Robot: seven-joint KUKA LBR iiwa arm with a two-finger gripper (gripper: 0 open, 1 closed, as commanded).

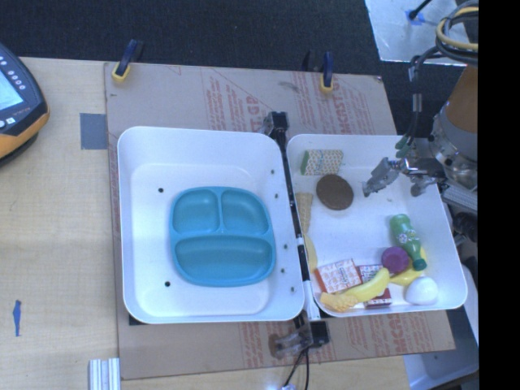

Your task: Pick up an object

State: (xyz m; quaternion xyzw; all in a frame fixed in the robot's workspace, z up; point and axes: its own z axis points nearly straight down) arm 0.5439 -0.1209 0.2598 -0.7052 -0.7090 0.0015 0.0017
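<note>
Grey metal gripper point(400, 177) jaws spread, gripping nothing, above right white plastic bin point(370, 145) | round brown cookie point(334, 192) just left | blue divided plate point(221, 236) farther left

You have open floor at the centre of the shallow white right bin point(452, 242); toys crowd its near edge.

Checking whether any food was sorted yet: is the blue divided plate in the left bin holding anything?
Empty. All three compartments of the blue divided plate show bare blue in the left bin.
</note>
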